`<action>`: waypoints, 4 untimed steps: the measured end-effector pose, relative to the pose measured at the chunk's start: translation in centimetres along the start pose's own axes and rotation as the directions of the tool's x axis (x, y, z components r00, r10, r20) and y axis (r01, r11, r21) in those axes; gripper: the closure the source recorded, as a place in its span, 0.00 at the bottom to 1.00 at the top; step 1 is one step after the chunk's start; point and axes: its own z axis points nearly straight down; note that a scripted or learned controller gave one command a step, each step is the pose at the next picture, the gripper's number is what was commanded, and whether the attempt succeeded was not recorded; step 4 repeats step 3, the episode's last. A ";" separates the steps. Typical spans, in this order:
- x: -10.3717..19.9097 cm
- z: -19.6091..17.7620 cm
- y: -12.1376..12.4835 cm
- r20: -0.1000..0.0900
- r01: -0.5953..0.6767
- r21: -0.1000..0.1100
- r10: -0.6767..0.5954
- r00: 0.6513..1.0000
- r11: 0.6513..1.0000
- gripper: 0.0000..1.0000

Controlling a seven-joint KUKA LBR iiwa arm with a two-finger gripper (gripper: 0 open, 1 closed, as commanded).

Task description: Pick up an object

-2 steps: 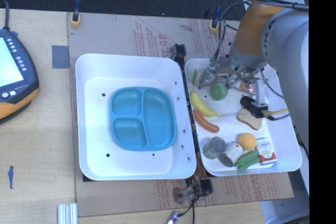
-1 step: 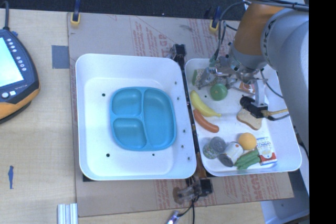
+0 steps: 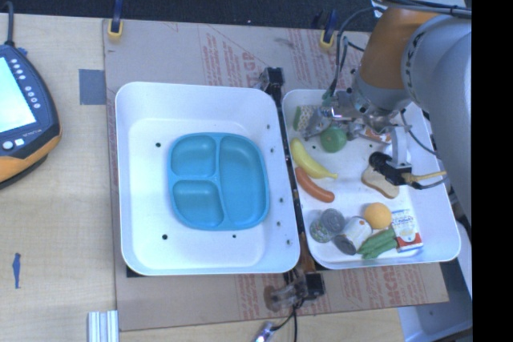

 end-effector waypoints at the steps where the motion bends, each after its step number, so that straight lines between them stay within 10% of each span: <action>1: 0.5 0.0 -1.5 0.001 -0.001 0.000 0.001 1.000 1.000 0.00; 2: 0.4 -1.0 -1.5 0.001 0.000 0.001 0.000 1.000 1.000 1.00; 3: 5.5 -10.1 -6.2 -0.001 0.002 -0.004 -0.002 1.000 1.000 1.00; 4: 5.5 -10.1 -6.2 -0.001 0.002 -0.004 -0.002 1.000 1.000 1.00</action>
